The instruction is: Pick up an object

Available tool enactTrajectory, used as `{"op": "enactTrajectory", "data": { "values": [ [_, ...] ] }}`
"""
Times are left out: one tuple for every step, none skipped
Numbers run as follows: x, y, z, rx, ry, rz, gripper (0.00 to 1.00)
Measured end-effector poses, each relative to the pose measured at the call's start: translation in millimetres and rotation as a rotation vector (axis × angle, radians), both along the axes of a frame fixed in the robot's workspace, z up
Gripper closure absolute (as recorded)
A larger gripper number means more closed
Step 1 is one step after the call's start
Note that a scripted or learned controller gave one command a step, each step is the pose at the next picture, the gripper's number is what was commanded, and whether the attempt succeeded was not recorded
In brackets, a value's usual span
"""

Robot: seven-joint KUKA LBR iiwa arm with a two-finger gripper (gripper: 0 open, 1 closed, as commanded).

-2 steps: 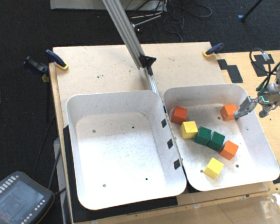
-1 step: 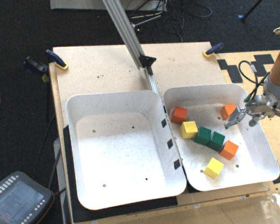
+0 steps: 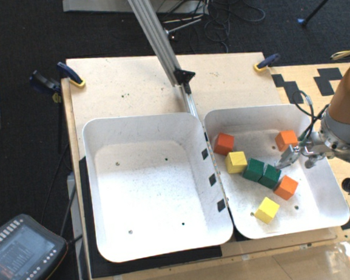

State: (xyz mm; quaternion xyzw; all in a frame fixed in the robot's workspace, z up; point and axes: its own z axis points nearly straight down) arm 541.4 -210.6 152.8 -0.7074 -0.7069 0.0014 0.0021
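Note:
The right bin (image 3: 327,205) holds several blocks. An orange one (image 3: 224,143) and a yellow one (image 3: 236,161) lie near its left wall. Two green blocks (image 3: 254,169) (image 3: 269,177) touch each other in the middle. Another orange block (image 3: 286,139) sits further back, a third orange block (image 3: 285,187) lies right of the green pair, and a second yellow block (image 3: 267,210) is near the front. My gripper (image 3: 297,160) hangs low over the bin's right half, between the back orange block and the green pair. It stands open with nothing between its fingers.
The left bin (image 3: 102,142) sits beside the right one, sharing a raised middle wall (image 3: 210,163). A metal pole (image 3: 156,34) slants over the bench's back. Clamps (image 3: 72,75) (image 3: 265,62) sit at the back corners. A teach pendant (image 3: 21,256) lies at lower left.

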Motion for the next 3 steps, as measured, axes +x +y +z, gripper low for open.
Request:
{"op": "enactTrajectory", "data": {
  "values": [
    [5.2,-0.5,-30.8,-0.004,-0.019,0.003,0.0],
    [6.5,-1.1,-20.7,-0.006,-0.024,0.0,1.0],
    [7.0,3.7,42.0,-0.004,-0.012,0.004,1.0]
  ]
}}
